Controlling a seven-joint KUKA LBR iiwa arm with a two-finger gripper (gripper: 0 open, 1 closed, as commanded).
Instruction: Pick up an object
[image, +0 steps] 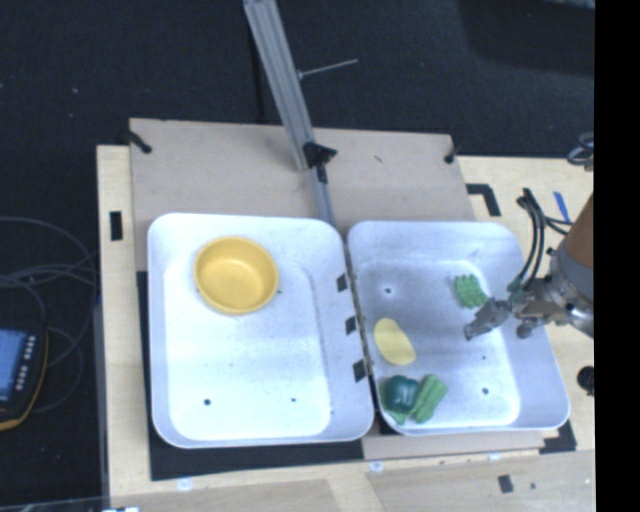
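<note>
Yellow bowl (237, 275) upright in left bin (180, 400).

– What is blocked in the right bin (500, 240)?
– Six o'clock, by the yellow piece (394, 342) and green objects (413, 397).
– And the left bin (245, 400)?
– Only eleven o'clock is taken, by the yellow bowl (237, 275).

A pale wooden counter (120, 430) sits on a dark floor (60, 80), cables (40, 270) trailing left by a handheld pendant (15, 375), a metal rail (280, 80) slanting overhead.
</note>
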